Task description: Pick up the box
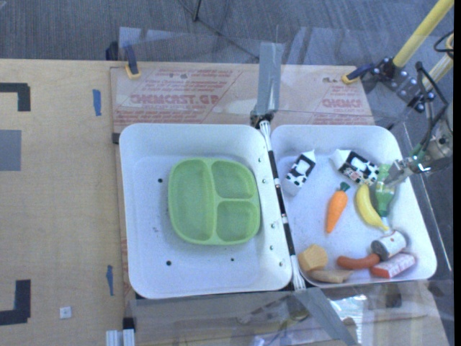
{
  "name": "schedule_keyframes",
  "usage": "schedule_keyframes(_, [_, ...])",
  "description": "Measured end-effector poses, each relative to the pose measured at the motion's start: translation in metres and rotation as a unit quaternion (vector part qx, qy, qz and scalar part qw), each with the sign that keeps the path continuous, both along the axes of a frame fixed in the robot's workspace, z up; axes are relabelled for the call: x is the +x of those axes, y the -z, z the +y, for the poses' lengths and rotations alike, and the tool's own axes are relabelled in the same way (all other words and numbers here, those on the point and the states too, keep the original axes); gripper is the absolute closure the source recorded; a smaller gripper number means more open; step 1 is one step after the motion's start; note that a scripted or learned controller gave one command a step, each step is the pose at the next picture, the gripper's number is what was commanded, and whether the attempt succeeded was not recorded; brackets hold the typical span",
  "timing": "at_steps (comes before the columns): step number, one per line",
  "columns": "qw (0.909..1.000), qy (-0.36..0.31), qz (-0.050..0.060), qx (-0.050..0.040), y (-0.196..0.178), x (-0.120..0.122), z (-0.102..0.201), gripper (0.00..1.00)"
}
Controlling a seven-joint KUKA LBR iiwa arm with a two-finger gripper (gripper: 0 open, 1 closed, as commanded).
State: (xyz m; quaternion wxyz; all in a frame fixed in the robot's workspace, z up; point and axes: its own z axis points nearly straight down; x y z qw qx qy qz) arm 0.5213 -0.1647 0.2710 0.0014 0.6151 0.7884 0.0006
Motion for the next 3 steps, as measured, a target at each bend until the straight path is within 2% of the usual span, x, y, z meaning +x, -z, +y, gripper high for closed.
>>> schedule_keyframes(2, [0.9959, 0.090, -0.001, -0.0006, -0.036, 0.129, -0.052, 1.00])
schedule_keyframes(3, [0.9962, 0.088, -0.004, -0.0023, -0.048, 0.131, -0.050, 1.00])
